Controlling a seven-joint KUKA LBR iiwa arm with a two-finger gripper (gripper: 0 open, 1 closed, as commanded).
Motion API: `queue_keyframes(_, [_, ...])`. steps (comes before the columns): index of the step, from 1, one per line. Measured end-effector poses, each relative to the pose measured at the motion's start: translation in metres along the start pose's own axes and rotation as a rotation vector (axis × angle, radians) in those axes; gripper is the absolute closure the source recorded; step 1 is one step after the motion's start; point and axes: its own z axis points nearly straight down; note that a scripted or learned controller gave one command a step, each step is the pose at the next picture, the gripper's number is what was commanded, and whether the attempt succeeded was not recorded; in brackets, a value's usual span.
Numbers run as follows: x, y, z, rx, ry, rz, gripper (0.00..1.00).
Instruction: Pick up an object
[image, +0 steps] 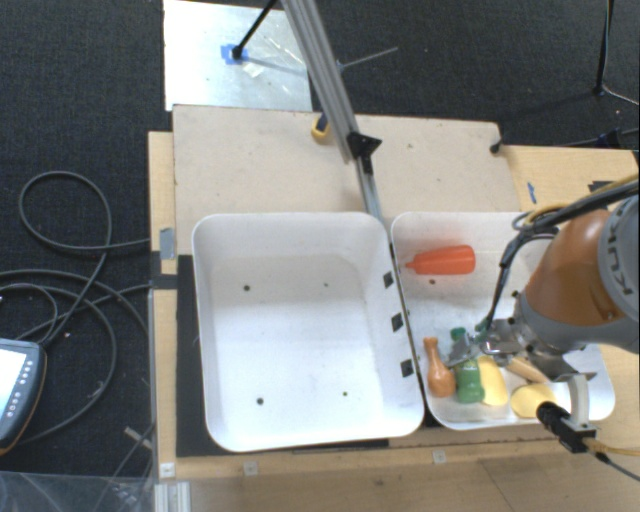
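The right bin (440, 232) holds an orange bottle-shaped object (441, 261) lying near its far side. At its near edge lie a small orange-brown bottle (438, 372), a green bottle (466, 378), a yellow piece (491, 385) and a pale yellow round object (528, 399). My gripper (473, 349) is low over the green bottle and the cluster, at the end of the grey arm with the orange band (572, 272). The arm hides part of the bin's right side.
The left bin (290, 330) sits beside the right one, separated by a shared wall with black marks. A metal pole (335, 85) slants over the bench from the top. Cables and a tablet lie on the dark floor at the left.
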Motion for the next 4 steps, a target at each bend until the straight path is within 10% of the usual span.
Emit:
queue_keyframes(1, [-0.001,0.002,-0.013,-0.007,-0.002,0.000,1.00])
queue_keyframes(4, [0.001,0.006,-0.136,-0.008,-0.003,-0.005,1.00])
